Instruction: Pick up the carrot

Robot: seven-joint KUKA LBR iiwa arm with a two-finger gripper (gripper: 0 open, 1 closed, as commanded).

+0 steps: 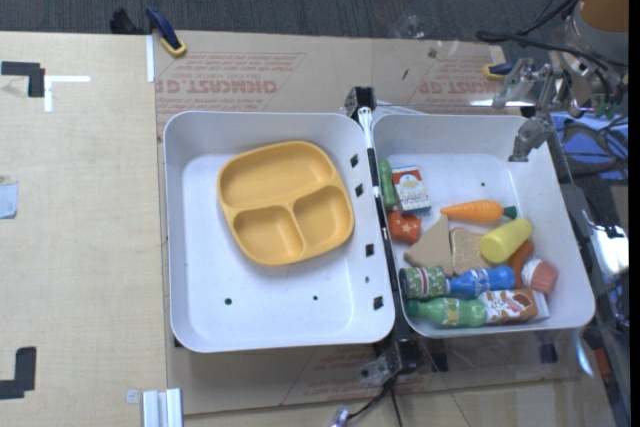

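Approach stage: the metal two-finger gripper (528, 130) hovers over the right white plastic bin's (470, 130) far-right corner, jaws unreadable, needing a drop toward the small orange toy carrot (472, 211) mid-bin.

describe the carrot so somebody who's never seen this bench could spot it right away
Look in the right-hand white bin, the one crowded with toy food. The carrot lies flat near its middle, just above the yellow bottle. It is the only orange, tapered piece, with a small green tip.
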